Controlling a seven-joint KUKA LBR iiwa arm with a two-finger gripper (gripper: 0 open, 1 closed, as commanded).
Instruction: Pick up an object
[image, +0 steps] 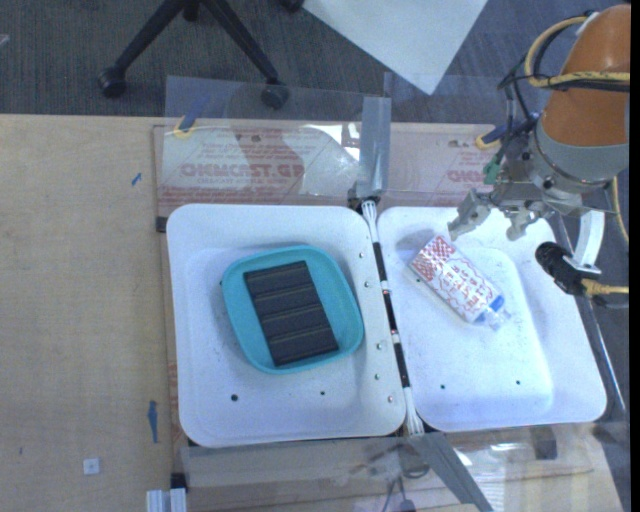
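A crushed plastic bottle with a red-and-white patterned label (456, 280) lies slanted in the right bin (520, 390), towards its far left part. A teal square dish holding a dark ribbed block (290, 308) rests in the middle of the left bin (200, 400). My gripper (493, 219) hangs over the far edge of the right bin, just above and to the right of the bottle's upper end. Its two fingers stand spread apart with nothing between them.
The grey arm with its orange band (596, 60) comes in from the upper right, with yellow and black cables around it. A clear taped sheet (300, 140) lies behind the bins. An office chair base (190, 40) stands on the floor beyond the bench.
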